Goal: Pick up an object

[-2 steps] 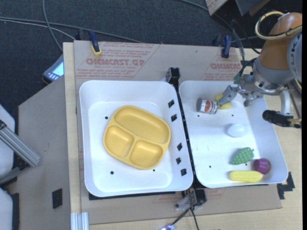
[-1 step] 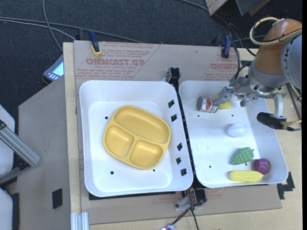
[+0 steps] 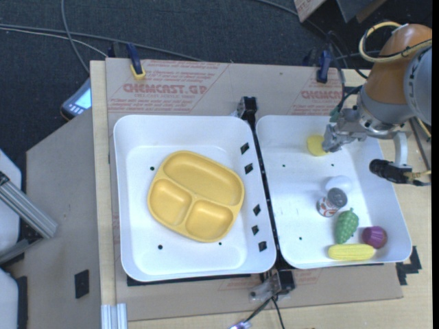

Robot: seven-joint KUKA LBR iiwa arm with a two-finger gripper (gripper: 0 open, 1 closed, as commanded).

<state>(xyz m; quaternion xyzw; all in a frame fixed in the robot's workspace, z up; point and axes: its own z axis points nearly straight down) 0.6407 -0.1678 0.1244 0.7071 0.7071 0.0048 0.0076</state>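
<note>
While the yellow divided plate [image 3: 196,195] sits alone in the left bin [image 3: 130,184], my work lies in the right bin [image 3: 288,184]. My gripper [image 3: 330,142] is low over a small yellow object [image 3: 315,145] near the far wall, touching or just beside it; whether I have it, I cannot tell. I should centre on it before closing. Nearer the front lie a can [image 3: 333,201], green vegetable [image 3: 347,225], corn cob [image 3: 351,252] and purple piece [image 3: 374,236].

Yellow object [image 3: 316,145] half behind pincer [image 3: 330,144]
</note>
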